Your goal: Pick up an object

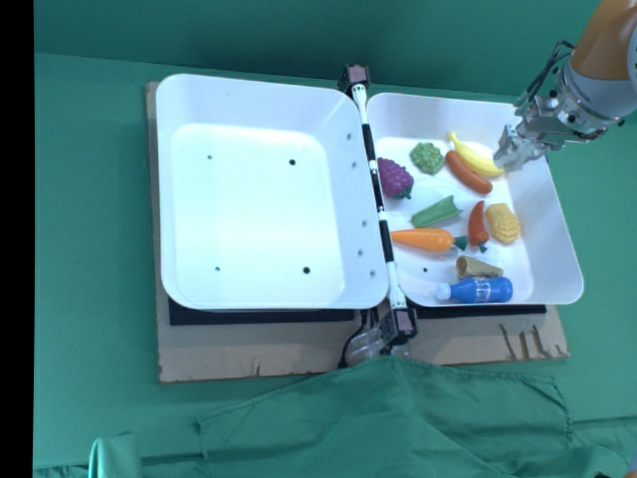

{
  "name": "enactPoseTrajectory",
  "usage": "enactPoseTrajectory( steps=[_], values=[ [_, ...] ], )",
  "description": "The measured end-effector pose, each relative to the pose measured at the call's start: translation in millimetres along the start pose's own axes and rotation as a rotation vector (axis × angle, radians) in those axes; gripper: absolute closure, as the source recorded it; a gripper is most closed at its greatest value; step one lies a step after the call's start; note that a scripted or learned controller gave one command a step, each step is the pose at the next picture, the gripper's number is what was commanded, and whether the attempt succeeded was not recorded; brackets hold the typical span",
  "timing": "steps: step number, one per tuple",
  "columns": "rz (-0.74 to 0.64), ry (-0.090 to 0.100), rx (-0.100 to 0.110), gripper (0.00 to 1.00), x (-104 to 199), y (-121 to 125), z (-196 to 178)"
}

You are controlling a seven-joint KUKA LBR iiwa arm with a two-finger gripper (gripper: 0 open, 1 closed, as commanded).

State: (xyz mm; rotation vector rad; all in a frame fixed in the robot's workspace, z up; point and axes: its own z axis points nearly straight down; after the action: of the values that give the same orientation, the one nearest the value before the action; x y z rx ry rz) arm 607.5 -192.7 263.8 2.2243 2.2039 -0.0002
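Observation:
The right bin [553, 229] holds several toy foods: a yellow banana [474, 154], a red sausage [467, 172], green broccoli [427, 156], purple grapes [394, 178], a green pepper [436, 210], an orange carrot [426, 239], a red chili [478, 224], yellow corn [503, 223], an ice-cream cone [478, 266] and a blue bottle [479, 290]. My gripper [512, 153] hangs over the bin's far right side, just right of the banana's end. Nothing shows between its fingertips.
The left bin [259, 202] sits beside the right one, split from it by a black-and-white rail [376, 195]. Both rest on cardboard [249, 357] over green cloth. A fold of cloth [398, 416] lies in front.

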Motion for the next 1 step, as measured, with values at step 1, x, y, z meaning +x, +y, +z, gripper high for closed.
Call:
enactPoseTrajectory(
  steps=[1],
  values=[
    [-0.009, 0.001, -0.007, 1.0, 5.0, 37.3, -101.7]
  ],
)
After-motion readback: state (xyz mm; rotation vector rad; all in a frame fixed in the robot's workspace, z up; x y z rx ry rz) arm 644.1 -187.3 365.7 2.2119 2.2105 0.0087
